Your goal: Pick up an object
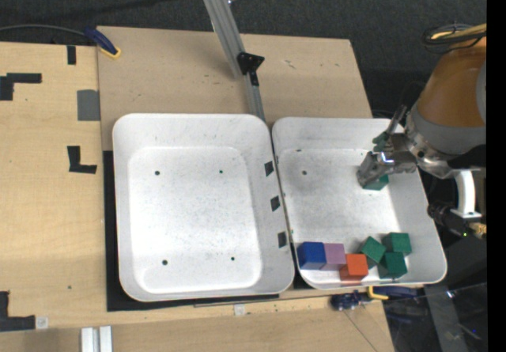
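Hovering over the right bin (316,137), the gripper (373,176) is seen with a green block (379,181) at its fingertips; whether the jaws clamp it cannot be told.

The arm (455,97) was a fat, rounded grey thing with a broad orange band, tapering to a silvery metal gripper (375,172) with dark fittings.

White bins (194,125); blocks – blue (312,254), lilac (335,254), orange (356,265), three green (393,264); orange-banded arm (451,97).
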Robot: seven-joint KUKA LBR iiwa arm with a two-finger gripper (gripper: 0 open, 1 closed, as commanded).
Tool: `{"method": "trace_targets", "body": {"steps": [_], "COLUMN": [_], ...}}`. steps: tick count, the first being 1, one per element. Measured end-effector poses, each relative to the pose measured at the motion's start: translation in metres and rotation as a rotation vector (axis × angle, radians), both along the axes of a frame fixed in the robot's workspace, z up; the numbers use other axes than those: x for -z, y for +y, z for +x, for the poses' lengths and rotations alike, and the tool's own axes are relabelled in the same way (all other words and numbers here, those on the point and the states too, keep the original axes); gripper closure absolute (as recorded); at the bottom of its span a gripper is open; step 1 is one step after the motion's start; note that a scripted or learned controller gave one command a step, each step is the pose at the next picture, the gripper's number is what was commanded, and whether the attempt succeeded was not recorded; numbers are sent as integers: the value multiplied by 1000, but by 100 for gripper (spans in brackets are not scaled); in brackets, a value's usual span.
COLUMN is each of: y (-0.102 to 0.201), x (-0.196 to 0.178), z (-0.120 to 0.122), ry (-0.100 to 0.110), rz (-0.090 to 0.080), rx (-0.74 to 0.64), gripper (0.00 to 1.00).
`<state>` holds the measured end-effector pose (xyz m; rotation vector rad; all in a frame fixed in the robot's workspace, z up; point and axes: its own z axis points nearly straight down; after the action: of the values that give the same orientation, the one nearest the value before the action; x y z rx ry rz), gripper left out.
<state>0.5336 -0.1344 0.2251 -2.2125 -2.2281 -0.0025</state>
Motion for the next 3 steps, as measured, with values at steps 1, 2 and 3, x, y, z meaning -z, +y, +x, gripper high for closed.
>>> {"method": "trace_targets", "body": {"steps": [1,2,3], "y": [52,103,163], "x": [-11,-18,-12], "z": [13,20,23], "ry": [0,1,2], "rz": [0,0,-1], "rx": [0,0,0], "gripper": [100,100,100]}}
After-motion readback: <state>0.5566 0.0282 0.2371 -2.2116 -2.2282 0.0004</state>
